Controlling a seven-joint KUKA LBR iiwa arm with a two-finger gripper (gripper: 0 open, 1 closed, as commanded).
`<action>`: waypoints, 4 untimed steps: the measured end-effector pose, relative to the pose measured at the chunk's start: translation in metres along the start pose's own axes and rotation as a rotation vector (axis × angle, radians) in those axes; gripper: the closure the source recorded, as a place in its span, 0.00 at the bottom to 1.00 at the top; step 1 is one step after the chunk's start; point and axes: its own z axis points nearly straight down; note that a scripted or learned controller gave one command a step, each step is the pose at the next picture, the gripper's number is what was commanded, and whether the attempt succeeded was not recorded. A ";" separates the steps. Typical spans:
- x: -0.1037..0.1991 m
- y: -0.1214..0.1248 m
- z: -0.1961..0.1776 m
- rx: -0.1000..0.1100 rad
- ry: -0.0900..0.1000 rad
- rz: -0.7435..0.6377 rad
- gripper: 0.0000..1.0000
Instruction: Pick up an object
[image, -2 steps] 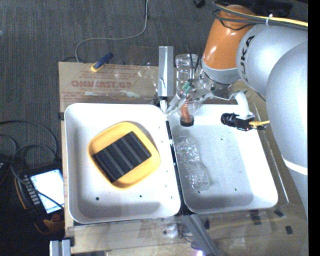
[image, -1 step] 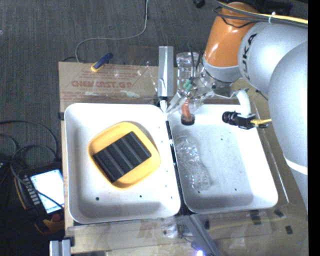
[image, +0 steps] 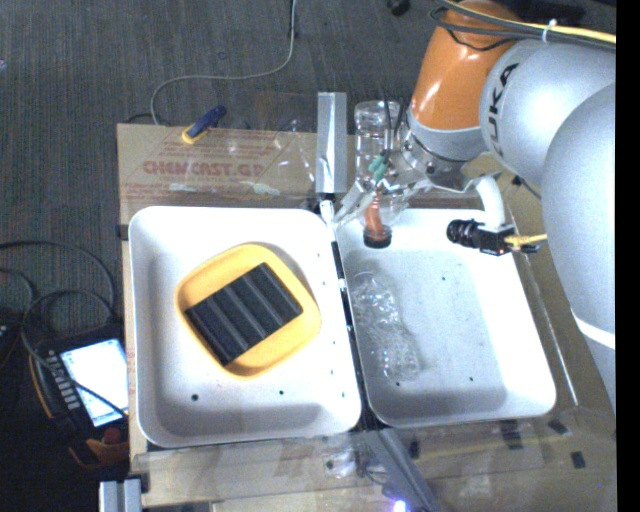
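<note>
1. The grey KUKA arm (image: 560, 130) reaches in from the right, its pincer (image: 376, 205) hovering at the far left corner of the right bin (image: 530, 370), close to the wall shared with the left bin (image: 150, 300); whether the pincer is apart or together cannot be told amid the clutter of transparent parts at the wrist.

2. A small brown-orange piece (image: 376, 232) sits directly under the pincer near the bin's far rim; it cannot be told whether this is a loose object or part of the tool.

3. The likeliest candidate for the pick, a clear crumpled plastic object (image: 385, 325), lies along the left side of the right bin, nearer the camera than the pincer and apart from it.

4. A yellow tray with a black ribbed insert (image: 250, 308) rests in the middle of the left bin, well apart from the pincer.

5. Risks from here: a descent at the present spot could strike the rim between the bins; the clear object looks light and slippery and could slide or crumple away from closing fingers; its transparency may make its edges hard to locate.
</note>
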 end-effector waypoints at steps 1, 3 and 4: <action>0.000 0.000 -0.008 0.001 0.002 0.001 1.00; 0.017 0.006 -0.005 -0.003 -0.009 -0.064 1.00; 0.035 0.012 -0.087 -0.007 -0.008 -0.062 1.00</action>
